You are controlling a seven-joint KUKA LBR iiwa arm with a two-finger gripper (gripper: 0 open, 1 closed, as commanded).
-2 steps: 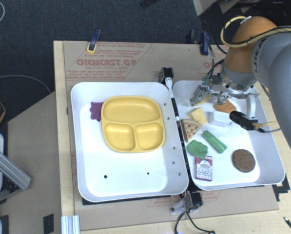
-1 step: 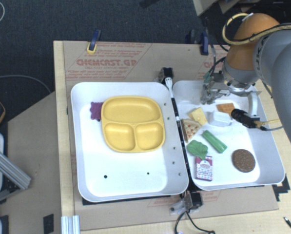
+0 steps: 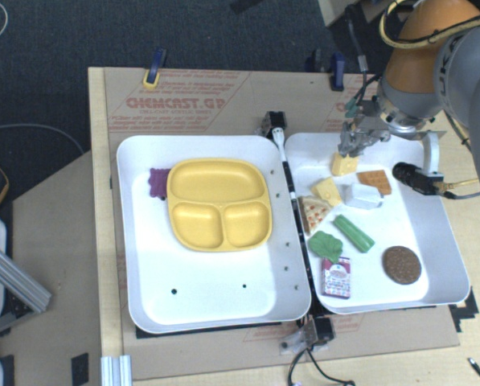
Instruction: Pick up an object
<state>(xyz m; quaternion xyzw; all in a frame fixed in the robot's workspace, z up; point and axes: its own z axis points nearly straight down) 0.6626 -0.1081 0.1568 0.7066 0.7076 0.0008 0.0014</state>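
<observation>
My gripper (image 3: 350, 149) hangs over the far part of the right bin (image 3: 441, 240), its tips right above a small yellow cheese piece (image 3: 345, 165). Whether the tips touch the piece I cannot tell. Close by lie a second pale yellow wedge (image 3: 329, 190), an orange cracker (image 3: 375, 182), a white piece (image 3: 363, 197), a pizza slice (image 3: 313, 213), a green stick (image 3: 354, 233), a green leafy piece (image 3: 326, 245), a brown cookie (image 3: 402, 264) and a pink packet (image 3: 337, 277).
The left bin (image 3: 143, 280) holds a yellow divided plate (image 3: 219, 203) with a purple item (image 3: 157, 182) at its left side. A black clamp (image 3: 275, 124) sits between the bins at the back. The arm's black fitting (image 3: 412, 177) overhangs the right bin.
</observation>
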